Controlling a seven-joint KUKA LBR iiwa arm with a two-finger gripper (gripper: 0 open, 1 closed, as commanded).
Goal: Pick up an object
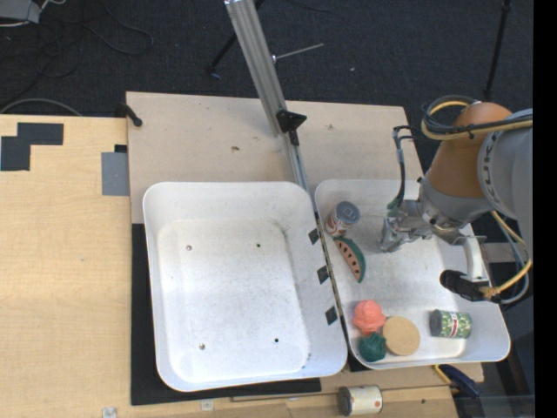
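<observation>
Watermelon slice [352, 259] lies left of the tool [393, 236]; finger spread cannot be told.

1. The arm [487, 168] comes in from the right edge, a bulky grey body filling the upper right corner.
2. The orange band [466, 159] sits on the rounded section above the wrist, facing up toward the camera.
3. Below the band, the wrist angles down and to the left.
4. Cables loop around the arm, yellow and black, over the top and down its right side.
5. The gripper [392, 238] hangs low at the end of the wrist, pointed down and left; its tips are too small and dark to read.
</observation>
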